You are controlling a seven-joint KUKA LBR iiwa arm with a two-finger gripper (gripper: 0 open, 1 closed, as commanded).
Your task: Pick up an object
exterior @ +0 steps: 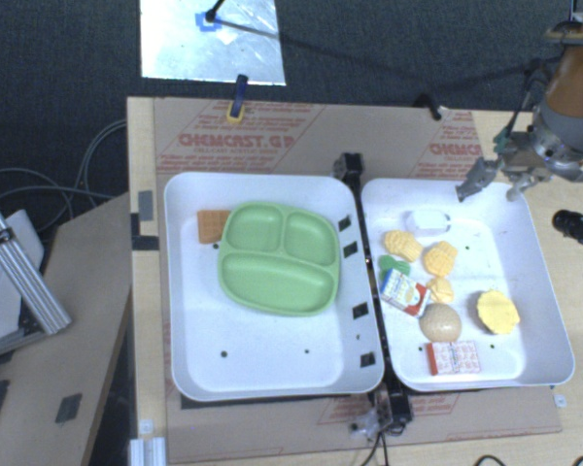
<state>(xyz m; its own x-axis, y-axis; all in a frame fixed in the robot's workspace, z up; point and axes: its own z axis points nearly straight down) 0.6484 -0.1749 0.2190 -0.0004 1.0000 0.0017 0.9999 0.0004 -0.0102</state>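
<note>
My gripper (493,183) hangs above the back edge of the right bin (534,260), fingers spread open with nothing between them. Below and to its left, the right bin holds several small toy foods: a white lid-like piece (428,222), a yellow corn piece (401,245), another yellow piece (440,258), a colourful packet (402,288), a tan bun (440,322), a yellow slice (497,312) and a red-and-white packet (455,358). The gripper touches none of them.
The left bin (189,260) holds a green divided plate (277,258) with an orange cracker (212,225) beside its left edge. A black hinge strip (364,260) runs between the bins. Cardboard lies under both bins.
</note>
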